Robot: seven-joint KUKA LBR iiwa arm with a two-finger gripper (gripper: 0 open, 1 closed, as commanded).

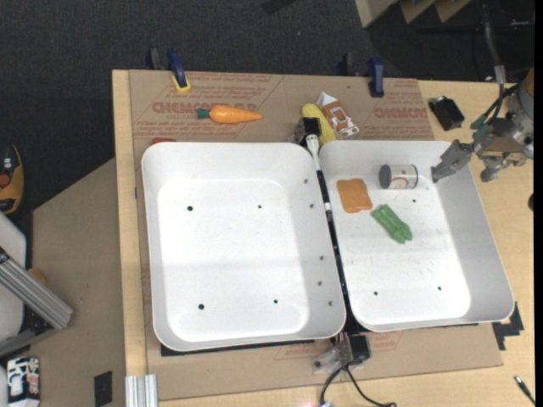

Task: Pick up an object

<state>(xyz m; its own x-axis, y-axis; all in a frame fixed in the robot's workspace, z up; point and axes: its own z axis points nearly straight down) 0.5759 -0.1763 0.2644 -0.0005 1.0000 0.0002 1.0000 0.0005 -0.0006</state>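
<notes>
**Gripper open at the right bin's far corner, nothing in it**

From where I stand, the gripper (pixel 469 164) hangs at the upper right corner of the right bin (pixel 475 253), its two grey fingers (pixel 447 163) spread apart with only air between them. The arm's wrist sits just past the bin's rim, over the bare wooden bench (pixel 517 244).

Three things lie in the right bin, all toward its upper left. A small can (pixel 399 176) lies on its side, nearest the gripper but apart from it. Just left of the can is a flat orange block (pixel 355 195), and below and to the right of that block lies a green, pickle-like piece (pixel 394 225), tilted on a diagonal. None of them touches the fingers.

The left bin (pixel 161 227) stands beside it, the two rims meeting along the middle.

Outside the bins, on the cardboard sheet (pixel 280 100) behind them, a toy carrot (pixel 231 115) lies above the left bin. A yellow banana-like piece (pixel 316 119) and a small brown and white carton (pixel 339 119) crowd together at the seam between the bins. Two blue clamps (pixel 178 71) pin the cardboard's far edge.
</notes>
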